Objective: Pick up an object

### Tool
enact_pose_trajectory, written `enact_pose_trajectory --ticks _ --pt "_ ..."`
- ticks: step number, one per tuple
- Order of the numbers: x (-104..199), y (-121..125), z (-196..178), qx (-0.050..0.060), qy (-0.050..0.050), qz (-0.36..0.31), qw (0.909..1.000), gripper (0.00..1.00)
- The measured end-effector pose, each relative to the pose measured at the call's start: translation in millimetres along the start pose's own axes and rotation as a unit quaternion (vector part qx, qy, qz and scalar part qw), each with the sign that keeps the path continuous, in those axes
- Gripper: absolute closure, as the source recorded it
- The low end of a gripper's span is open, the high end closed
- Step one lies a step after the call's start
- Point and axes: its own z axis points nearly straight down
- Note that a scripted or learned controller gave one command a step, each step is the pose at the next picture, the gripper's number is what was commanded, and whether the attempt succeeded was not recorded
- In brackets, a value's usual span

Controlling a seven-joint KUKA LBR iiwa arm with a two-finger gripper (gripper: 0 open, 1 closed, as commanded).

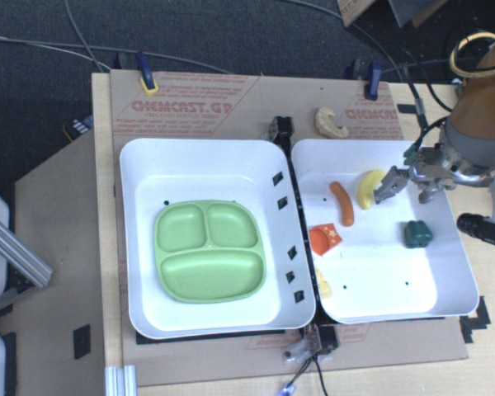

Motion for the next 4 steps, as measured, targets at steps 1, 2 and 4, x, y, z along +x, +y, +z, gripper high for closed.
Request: enact_pose_trajectory --ticks 1,2,4 --pt "0 3 -7 -0.007 -0.001 -0.001 1.0000 0.00" --pt "3 8 36 -0.005 -0.001 -0.002 1.0000 0.00" --pt "0 2 98 -0.005 -0.001 -0.001 1.0000 0.00"
